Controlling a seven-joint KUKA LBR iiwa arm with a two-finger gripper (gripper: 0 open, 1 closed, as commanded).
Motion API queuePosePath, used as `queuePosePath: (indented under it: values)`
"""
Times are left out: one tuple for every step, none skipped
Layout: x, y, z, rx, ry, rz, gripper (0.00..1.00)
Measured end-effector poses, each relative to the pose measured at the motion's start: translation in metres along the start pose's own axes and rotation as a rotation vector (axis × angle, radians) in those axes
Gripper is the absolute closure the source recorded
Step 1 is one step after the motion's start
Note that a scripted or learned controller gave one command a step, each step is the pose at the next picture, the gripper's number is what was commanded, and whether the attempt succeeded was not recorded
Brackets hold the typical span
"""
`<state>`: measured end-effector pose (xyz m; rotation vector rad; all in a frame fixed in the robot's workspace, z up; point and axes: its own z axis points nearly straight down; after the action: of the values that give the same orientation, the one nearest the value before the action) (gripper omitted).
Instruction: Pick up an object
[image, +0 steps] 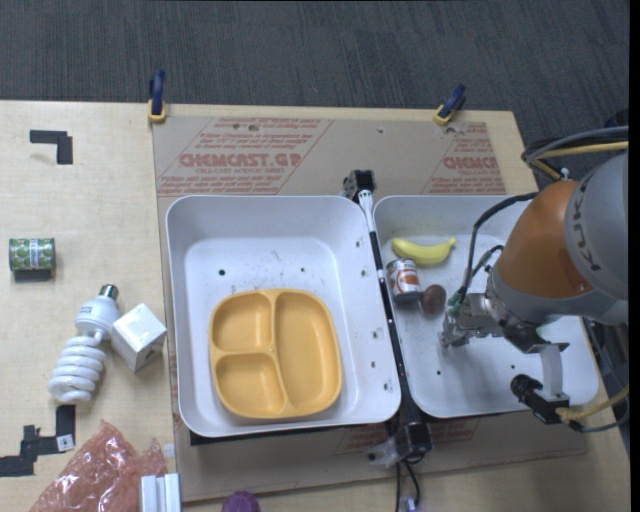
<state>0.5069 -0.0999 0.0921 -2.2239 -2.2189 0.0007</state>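
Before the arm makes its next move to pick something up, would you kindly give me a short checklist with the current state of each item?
1. Targets lie in the right bin: banana, small can, brown round object: ok.
2. Claw is over the right bin: ok.
3. Claw is directly above a target: not ok, it sits beside the brown round object.
4. Finger opening: cannot tell.
5. Something already held: cannot tell.
6. Can and brown object have room between them for a grasp: not ok, they are close together.
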Motion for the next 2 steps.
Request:
queuePosePath:
  values:
    - [0.008, -0.029, 0.0, -0.001, 0.0, 0.0, 0.0]
    - [0.0, 0.07, 0.0, -0.001, -0.001, -0.004, 0.0]
